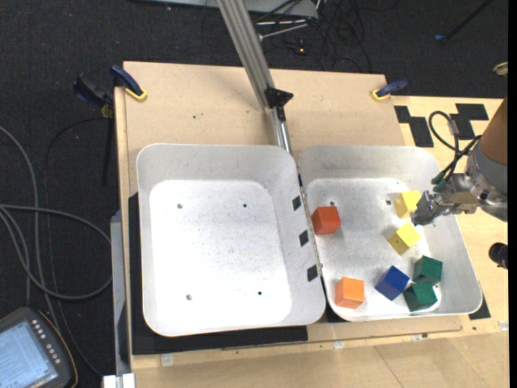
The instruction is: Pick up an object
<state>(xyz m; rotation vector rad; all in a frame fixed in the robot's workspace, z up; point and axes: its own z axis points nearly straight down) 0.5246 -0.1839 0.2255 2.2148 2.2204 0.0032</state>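
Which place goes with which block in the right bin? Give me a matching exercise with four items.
Things:
1. red block
2. orange block
3. blue block
4. end effector

Places:
A. near front rim, left of the blue block
B. beside a yellow block on the far right side
C. close to the divider, far from the front
D. between orange and green blocks

Pairs: 1-C, 2-A, 3-D, 4-B

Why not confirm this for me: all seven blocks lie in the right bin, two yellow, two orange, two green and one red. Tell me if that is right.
One colour is wrong. The camera view shows no red block; the seventh is the blue block, lying between an orange block and a green block. The rest stands: all seven lie in the right bin, two yellow, two orange, two green.
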